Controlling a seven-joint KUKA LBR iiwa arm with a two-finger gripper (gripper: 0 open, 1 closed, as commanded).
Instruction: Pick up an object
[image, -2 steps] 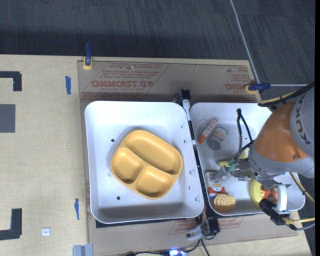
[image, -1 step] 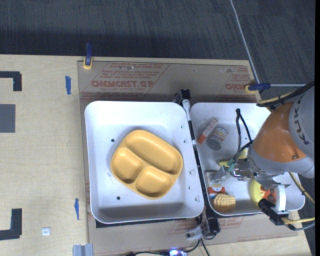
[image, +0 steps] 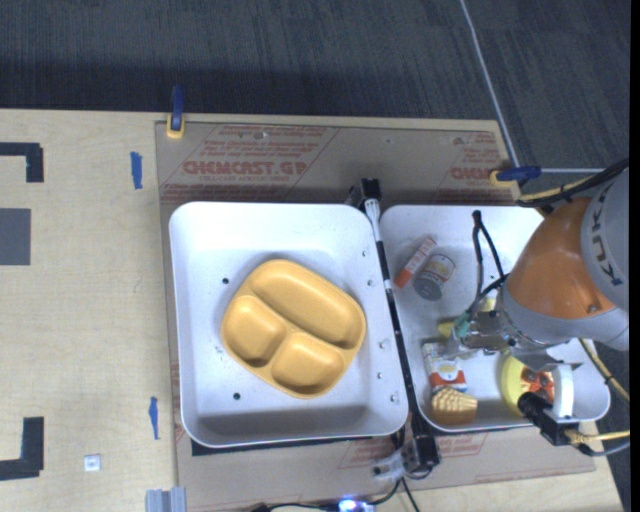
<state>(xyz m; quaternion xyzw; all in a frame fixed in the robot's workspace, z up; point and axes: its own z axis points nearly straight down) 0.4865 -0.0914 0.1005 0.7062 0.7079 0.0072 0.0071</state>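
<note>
Left bin (image: 190, 300): one yellow three-part tray (image: 292, 326) lies near the middle, tilted on a diagonal, fully in sight.

Right bin (image: 400, 225): the arm (image: 565, 275) comes in from the right and covers much of the bin's right half. Its grey and orange body hides whatever lies beneath.

Claw (image: 462, 335) sits low over the bin's middle, just above a small red-and-white packet (image: 447, 375). Cannot tell whether it is wide or narrow; wires and the wrist crowd the spot, and nothing is plainly seen held.

A small can (image: 435, 276) lies on its side toward the bin's far end, with an orange tube (image: 415, 260) touching it on the left.

Near edge: a yellow corn-like piece (image: 453, 403) just below the packet. To its right a yellow object (image: 515, 385), partly hidden by the arm, shape unclear.

Tabletop (image: 80, 330) is pale wood with blue tape marks.
</note>
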